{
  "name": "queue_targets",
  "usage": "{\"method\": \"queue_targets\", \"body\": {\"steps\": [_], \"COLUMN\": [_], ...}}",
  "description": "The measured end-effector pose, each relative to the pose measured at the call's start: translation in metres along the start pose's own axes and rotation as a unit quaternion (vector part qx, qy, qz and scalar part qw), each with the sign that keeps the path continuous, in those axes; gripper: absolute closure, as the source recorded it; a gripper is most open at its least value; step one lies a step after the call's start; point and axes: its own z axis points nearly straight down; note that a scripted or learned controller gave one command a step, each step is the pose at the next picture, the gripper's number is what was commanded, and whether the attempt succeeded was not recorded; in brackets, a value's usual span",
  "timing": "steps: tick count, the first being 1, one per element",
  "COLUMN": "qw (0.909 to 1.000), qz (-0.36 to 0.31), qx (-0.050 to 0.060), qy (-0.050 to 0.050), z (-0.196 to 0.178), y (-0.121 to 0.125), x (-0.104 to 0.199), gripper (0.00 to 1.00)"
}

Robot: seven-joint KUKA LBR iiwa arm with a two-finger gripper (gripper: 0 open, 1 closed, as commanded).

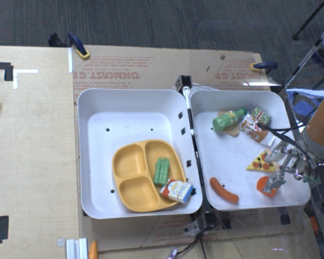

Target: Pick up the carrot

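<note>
Much of the arm (318, 128) is cut off at the frame's right edge, and its wrist cabling blurs into the gripper (277, 181), so whether the jaws are spread or pressed together cannot be told. The gripper hangs low over the right bin (232, 150), just beside the pizza slice (259, 162). The carrot (266, 186), a small orange piece partly hidden beneath the jaws, lies near that bin's front right corner, touching or just under them. A red sausage (223, 190) lies to the carrot's left.
</note>
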Motion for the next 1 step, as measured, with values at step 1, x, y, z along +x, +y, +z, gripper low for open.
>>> {"method": "queue_targets", "body": {"steps": [1], "qw": [0.9999], "qz": [0.013], "qx": [0.000], "qy": [-0.003], "z": [-0.1675], "y": [0.0030], "x": [-0.0004], "gripper": [0.00]}}
